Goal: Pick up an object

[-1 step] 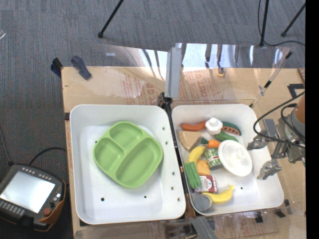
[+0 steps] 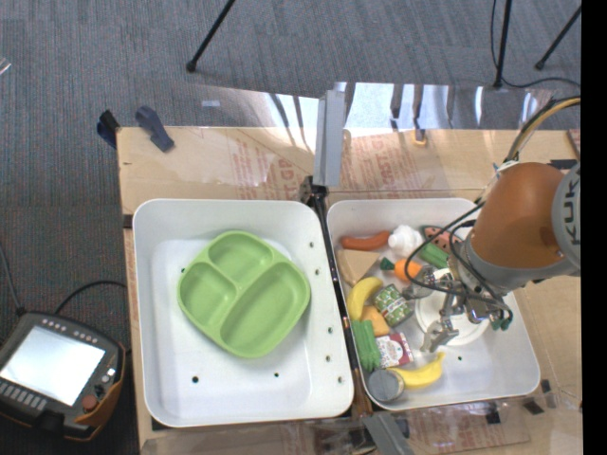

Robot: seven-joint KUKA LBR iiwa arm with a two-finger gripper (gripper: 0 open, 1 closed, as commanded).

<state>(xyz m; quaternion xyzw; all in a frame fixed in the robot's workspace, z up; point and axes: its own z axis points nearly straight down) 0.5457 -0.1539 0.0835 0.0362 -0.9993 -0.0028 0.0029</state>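
The end effector (image 2: 444, 328), a metal two-finger tool below the arm's orange band (image 2: 517, 221), hangs low inside the right white bin (image 2: 517, 373), over a white round plate (image 2: 465, 325) lying on the bin floor. Whether it is wide or narrow cannot be told — the metal parts blur together, and nothing is seen gripped.

Just left of it the toys crowd together: a small green-labelled can (image 2: 389, 303), an orange carrot-shaped piece (image 2: 410, 267) and a curved yellow banana (image 2: 361, 295) near the bin's left wall. Below these lie a green rectangular block (image 2: 364, 342), a red-and-white packet (image 2: 393, 350), a grey round lid-like disc (image 2: 384, 385) close to the bin's near rim, and a second yellow banana (image 2: 420, 373), just below the tool. Toward the far wall sit a reddish sausage-shaped toy (image 2: 365, 241) and a white lumpy object (image 2: 405, 238). The right bin's open floor lies at its near right corner, beneath the arm.

The left white bin (image 2: 156, 254) holds a light green divided plastic plate (image 2: 245, 294) near its middle, with bare floor all round it to the walls. The two bins meet along a narrow seam. The cardboard-covered surface (image 2: 218, 164) shows beyond the far rims, and a grey handheld pendant with a screen (image 2: 57, 368) rests on the floor at the lower left.
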